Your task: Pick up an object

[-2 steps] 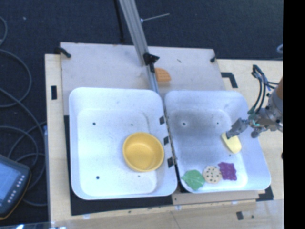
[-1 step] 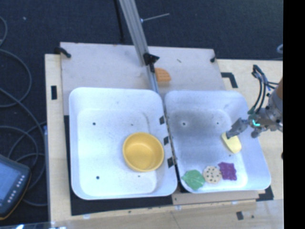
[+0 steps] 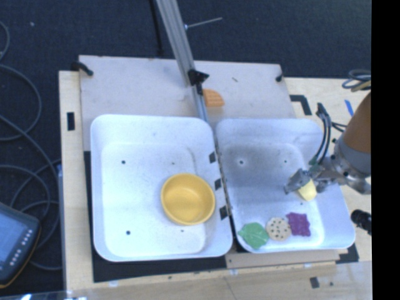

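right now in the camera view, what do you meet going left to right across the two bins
yellow bowl in the left bin → green piece → cookie → purple piece, all along the near edge of the right bin. The gripper and the yellow object beside it overlap the purple piece's span, so they are left out.

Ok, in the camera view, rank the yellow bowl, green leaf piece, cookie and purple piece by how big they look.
1. yellow bowl, clearly largest
2. green leaf piece
3. purple piece and cookie, too alike to rank
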